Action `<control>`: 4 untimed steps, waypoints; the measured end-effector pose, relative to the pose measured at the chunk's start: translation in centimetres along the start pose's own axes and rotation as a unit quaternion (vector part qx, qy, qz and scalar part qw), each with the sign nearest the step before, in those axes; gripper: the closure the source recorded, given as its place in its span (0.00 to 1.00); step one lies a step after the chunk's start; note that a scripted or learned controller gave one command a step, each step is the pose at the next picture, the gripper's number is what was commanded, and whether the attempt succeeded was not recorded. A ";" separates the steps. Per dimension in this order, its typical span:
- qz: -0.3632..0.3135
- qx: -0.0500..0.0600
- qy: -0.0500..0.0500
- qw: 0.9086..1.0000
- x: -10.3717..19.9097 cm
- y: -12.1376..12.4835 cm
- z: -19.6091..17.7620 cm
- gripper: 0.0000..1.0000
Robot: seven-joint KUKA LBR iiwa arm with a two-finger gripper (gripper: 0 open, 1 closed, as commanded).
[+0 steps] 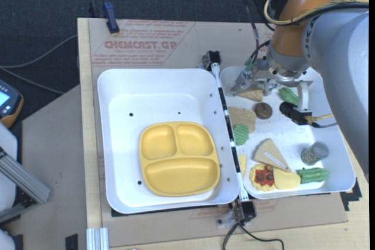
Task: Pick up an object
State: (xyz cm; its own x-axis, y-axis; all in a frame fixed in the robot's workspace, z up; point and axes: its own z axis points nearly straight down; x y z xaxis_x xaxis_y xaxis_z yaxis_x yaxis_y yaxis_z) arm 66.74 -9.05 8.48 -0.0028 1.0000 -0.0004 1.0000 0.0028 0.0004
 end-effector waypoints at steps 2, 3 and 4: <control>0.002 0.003 0.001 1.000 -0.1 -4.6 0.0 0.00; 0.003 0.003 0.001 1.000 -3.3 -11.1 0.0 0.00; 0.002 0.000 0.000 1.000 -3.1 -10.8 -1.0 1.00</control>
State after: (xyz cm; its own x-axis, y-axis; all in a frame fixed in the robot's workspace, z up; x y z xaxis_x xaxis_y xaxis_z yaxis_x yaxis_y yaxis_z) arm 55.99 -12.16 9.48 0.0014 1.0000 0.0002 1.0000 -0.0014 0.0013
